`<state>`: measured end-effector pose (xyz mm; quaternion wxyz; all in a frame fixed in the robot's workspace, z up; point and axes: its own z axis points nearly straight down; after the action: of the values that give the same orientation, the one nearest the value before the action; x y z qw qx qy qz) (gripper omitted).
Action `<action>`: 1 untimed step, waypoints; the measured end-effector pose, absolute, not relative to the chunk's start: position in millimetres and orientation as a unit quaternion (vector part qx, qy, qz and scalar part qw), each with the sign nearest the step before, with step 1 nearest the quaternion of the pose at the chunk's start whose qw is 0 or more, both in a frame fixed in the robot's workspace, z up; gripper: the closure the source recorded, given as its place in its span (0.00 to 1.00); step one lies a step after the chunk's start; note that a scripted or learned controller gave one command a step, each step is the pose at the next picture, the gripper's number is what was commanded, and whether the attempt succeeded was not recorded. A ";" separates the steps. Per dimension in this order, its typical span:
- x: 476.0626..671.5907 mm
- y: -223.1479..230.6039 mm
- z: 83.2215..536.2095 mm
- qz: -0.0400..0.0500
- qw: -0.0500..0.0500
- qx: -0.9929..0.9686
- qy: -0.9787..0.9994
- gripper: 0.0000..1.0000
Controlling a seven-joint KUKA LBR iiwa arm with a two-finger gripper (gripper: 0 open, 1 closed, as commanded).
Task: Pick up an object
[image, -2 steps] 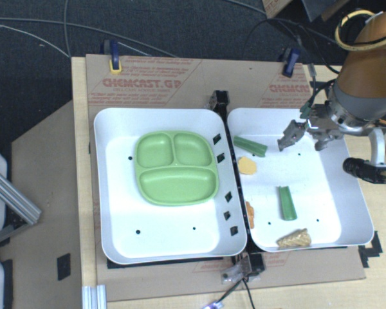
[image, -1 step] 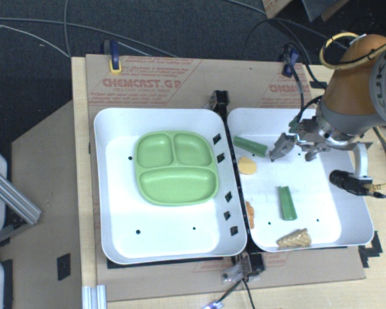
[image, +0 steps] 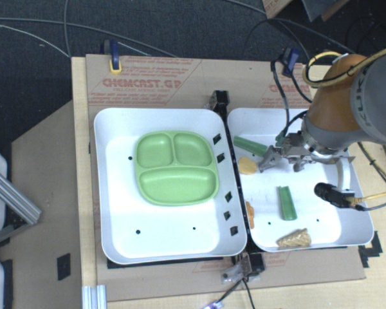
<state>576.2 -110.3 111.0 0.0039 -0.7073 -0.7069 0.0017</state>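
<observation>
The right bin [image: 347, 234] holds several small items. A green stick [image: 286, 203] lies near its middle, and a tan crumbly piece [image: 294, 238] rests by the front rim. A yellow round piece [image: 247, 166] and a long green piece [image: 249, 145] lie at the left side. A small orange piece [image: 249, 214] sits against the left wall. My gripper [image: 283, 163] hangs over the bin's back half, just right of the yellow piece and the long green piece. Its fingers are spread open with nothing between them.
The left bin [image: 116, 224] carries a green divided plate [image: 176, 168]. Black clips line the wall shared by the two bins. A black connector with a yellow cable [image: 334, 196] sticks out from the arm over the right bin's right side.
</observation>
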 end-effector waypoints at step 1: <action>578.4 -111.1 125.6 -0.001 0.001 -0.708 -0.707 1.00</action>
<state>578.4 -111.1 125.6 0.0005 -0.7077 -0.7066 -0.0006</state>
